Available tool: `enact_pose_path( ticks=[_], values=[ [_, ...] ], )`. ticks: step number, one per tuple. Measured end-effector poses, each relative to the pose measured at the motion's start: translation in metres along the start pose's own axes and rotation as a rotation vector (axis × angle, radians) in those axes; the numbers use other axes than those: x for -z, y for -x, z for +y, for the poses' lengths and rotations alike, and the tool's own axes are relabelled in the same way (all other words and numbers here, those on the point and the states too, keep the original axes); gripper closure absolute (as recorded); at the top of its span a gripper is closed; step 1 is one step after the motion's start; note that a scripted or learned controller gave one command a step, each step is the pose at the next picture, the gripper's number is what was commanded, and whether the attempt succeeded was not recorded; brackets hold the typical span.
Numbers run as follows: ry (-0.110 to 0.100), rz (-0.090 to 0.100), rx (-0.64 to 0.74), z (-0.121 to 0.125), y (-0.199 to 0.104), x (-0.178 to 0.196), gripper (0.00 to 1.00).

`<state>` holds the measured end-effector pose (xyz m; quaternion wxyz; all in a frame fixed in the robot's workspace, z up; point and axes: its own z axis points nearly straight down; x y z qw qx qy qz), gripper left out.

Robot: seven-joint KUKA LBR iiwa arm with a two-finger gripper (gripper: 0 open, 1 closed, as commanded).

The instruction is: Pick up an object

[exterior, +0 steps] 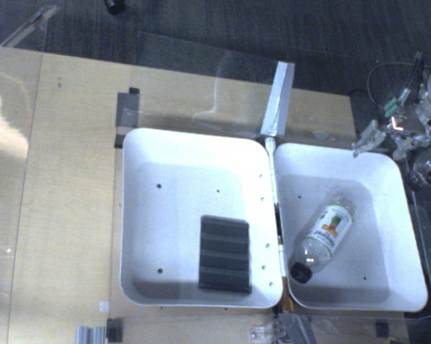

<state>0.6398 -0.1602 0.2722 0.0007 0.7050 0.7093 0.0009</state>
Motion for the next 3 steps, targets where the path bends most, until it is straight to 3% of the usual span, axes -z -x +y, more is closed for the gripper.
enact_pose_path(
  ticks=[1, 2, 3],
  values=[
    [0.0, 0.0, 0.072, -0.062, 0.03, -0.131, 0.0],
    [0.01, -0.003, 0.337, -0.091, 0.017, -0.183, 0.0],
    [0.012, -0.005, 0.45, -0.075, -0.023, -0.182, 0.0]
  ],
)
